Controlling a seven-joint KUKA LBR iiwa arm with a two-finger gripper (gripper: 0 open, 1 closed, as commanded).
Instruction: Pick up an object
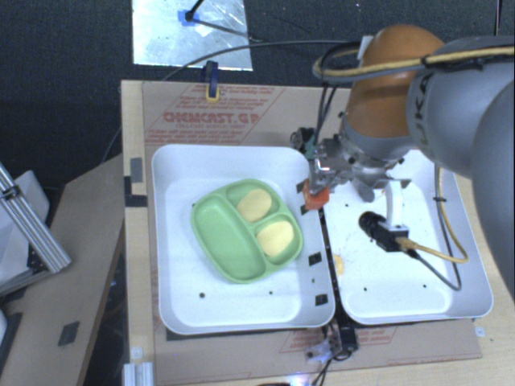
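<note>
A green divided plate point(229, 240) lies in the left bin point(185, 296), with a pale yellow piece point(255, 204) in its upper small compartment and another point(276, 236) in its lower one. My gripper point(316, 190) hangs low over the ridge where the two bins meet, just right of the plate's upper corner. A small orange-red thing point(315, 199) sits right at the gripper's tip. I cannot tell whether it is held or part of the tool.
The right bin point(451, 296) lies partly under the arm's grey and orange wrist point(394, 79). A black part with a yellow cable point(383, 232) hangs over that bin's floor. A small yellowish crumb point(339, 262) lies near the divider. Cardboard underlies both bins.
</note>
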